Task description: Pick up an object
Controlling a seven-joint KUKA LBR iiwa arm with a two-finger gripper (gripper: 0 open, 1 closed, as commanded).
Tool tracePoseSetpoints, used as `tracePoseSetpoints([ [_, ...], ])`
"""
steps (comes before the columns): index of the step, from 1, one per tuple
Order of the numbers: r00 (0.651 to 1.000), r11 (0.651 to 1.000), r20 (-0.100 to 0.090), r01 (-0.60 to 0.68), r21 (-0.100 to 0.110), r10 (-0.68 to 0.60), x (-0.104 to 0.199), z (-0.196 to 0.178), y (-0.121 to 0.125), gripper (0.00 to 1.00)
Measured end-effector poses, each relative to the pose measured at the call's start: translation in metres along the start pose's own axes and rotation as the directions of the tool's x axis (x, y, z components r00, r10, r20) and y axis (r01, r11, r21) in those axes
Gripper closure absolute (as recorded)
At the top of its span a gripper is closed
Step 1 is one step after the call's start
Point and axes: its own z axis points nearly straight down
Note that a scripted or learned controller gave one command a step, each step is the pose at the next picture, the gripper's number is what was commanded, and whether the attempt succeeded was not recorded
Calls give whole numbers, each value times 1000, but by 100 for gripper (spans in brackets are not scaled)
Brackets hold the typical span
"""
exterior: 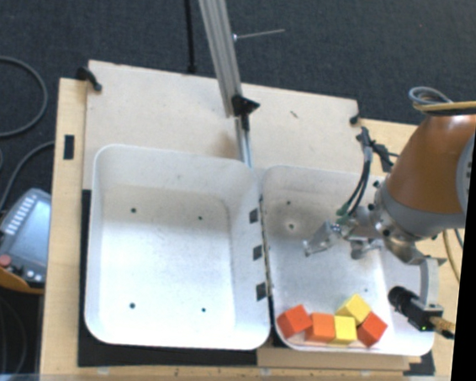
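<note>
Grey arm with orange band (431,163) reaches in from the right over the right shallow white plastic bin (305,192). The two-finger gripper (336,245) is over the middle of that bin's floor. Its metal fingers (312,246) look spread, with bare bin floor between them and nothing pinched.

Pick candidates are five small cubes, all packed against the near wall of the right bin and well apart from the gripper:
- left red-orange cube (294,320), at the left end of the row
- orange cube (322,327), touching it on the right
- front yellow cube (344,329), next in the row and touching the orange cube
- right red-orange cube (372,328), at the right end and turned corner-on
- rear yellow cube (356,309), just behind the row, tilted, resting against the front yellow cube and the right red-orange cube

The cubes have plain faces with no markings I can make out.

The left shallow white plastic bin (104,214) sits side by side with the right one, walls touching. Its floor has a few small dark dots. Three black clips (258,253) sit along the shared wall.

Both bins are on a pale wooden board (145,108). A slanted aluminium profile post (220,40) runs down to a black bracket (245,107) behind the bins.

On the dark carpet (71,7) left of the bench are black cables (9,119) and a grey handheld pendant with orange base (22,230). Its keypad is too blurred to read.
</note>
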Motion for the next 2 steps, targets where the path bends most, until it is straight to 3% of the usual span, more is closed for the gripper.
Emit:
tracePoseSetpoints([
  [1, 1000, 1000, 3, -4, 2, 4, -80, 132, 48, 0],
  [2, 1000, 1000, 1, 1, -1, -1, -65, 131, 48, 0],
])
